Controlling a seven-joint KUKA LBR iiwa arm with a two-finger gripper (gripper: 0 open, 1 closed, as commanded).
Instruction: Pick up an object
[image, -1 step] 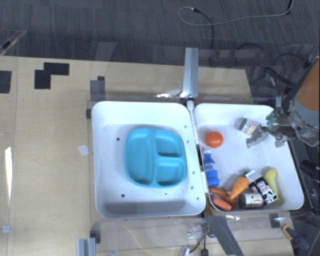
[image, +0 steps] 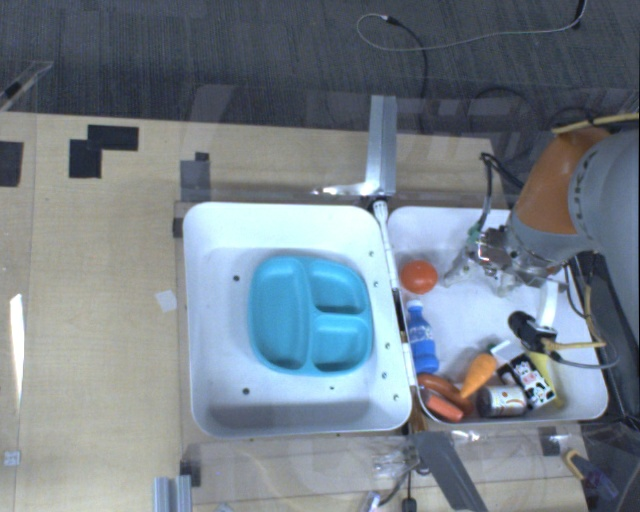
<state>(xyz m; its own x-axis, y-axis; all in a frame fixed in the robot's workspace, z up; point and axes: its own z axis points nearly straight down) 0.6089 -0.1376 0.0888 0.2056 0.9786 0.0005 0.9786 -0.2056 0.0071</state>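
At the near edge of the right bin (image: 590, 400) a carrot (image: 479, 373), a hot dog (image: 442, 391) and a small can (image: 503, 402) are lying together. One blue bottle (image: 421, 339) is pointing away. One orange ball (image: 419, 275) is sitting just left of the tool (image: 497, 262). I cannot tell its grip.

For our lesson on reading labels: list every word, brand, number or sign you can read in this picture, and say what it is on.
None can be read.
Blue bottle: its white label is too blurred to read.
Dark can: the label is too small to read.
Black-and-white carton: a pattern, with no letters I can make out.
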